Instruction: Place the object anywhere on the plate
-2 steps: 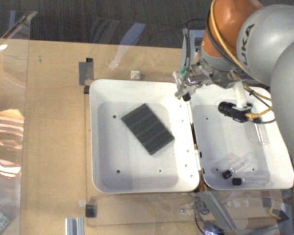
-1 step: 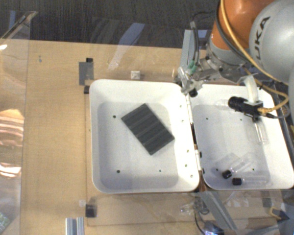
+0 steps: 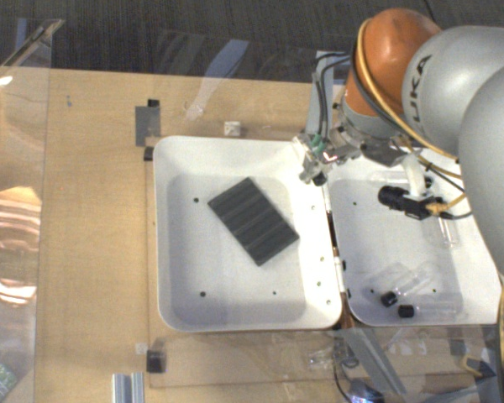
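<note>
The plate [image 3: 253,221] is a dark grey ribbed rectangle lying at a slant in the middle of the left bin [image 3: 176,250]. A clear plastic object [image 3: 403,280] with small black parts lies near the front of the right bin [image 3: 479,309]. My gripper [image 3: 312,168] hangs over the back end of the rim shared by the two bins, to the upper right of the plate and well behind the clear object. The wrist and the grey arm hide most of it, and I see nothing held in it.
A black connector with cables [image 3: 401,199] hangs from the arm over the right bin. A small clear tube [image 3: 448,230] lies by that bin's right side. The arm covers the right bin's back right corner. A small white block [image 3: 232,128] sits on the bench behind the left bin.
</note>
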You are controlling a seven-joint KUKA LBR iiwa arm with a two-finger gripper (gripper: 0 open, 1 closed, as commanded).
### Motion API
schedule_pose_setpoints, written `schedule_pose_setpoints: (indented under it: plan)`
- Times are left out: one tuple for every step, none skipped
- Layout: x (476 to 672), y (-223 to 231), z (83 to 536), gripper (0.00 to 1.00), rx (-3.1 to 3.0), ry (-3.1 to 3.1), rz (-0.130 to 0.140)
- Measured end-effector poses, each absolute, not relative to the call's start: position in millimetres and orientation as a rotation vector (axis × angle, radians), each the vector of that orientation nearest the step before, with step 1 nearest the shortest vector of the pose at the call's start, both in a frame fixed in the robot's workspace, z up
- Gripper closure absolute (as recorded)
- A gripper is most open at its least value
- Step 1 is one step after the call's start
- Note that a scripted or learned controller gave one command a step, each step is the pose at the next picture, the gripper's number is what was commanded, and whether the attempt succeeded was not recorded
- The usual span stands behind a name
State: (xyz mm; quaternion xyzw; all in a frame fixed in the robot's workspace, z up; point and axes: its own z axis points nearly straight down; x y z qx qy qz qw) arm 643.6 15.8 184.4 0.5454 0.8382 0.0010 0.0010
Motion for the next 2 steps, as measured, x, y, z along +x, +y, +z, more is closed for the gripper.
schedule_pose_setpoints:
  plan:
    - [661.1, 6.5, 185.4, 1.0, 1.563, 2.725, 0.001]
    - [655.0, 30.8, 185.8, 1.0, 1.392, 2.811, 0.005]
